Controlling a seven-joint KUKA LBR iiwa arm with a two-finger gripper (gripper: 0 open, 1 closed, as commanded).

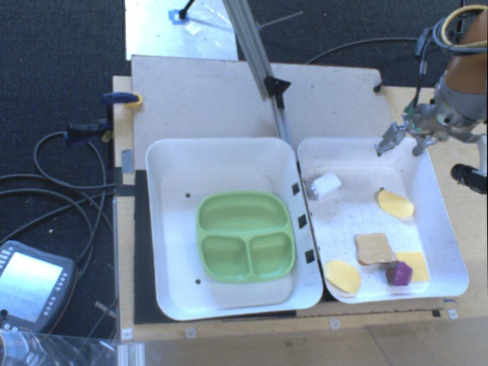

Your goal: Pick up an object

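Objects: in the right bin lie a white block, a yellow piece, a tan slice, a purple piece on a flat yellow square, and a yellow oval.
Nearest candidate: the yellow piece, below the claw yet apart from it.
Claw: the claw hangs over the right bin's far rim, fingers spread, nothing between them.
Left bin: the left bin carries a green divided tray.
Surface: the surface bears both bins.
Progress: nothing lifted yet; choosing, descending, closing and raising all appear to remain.
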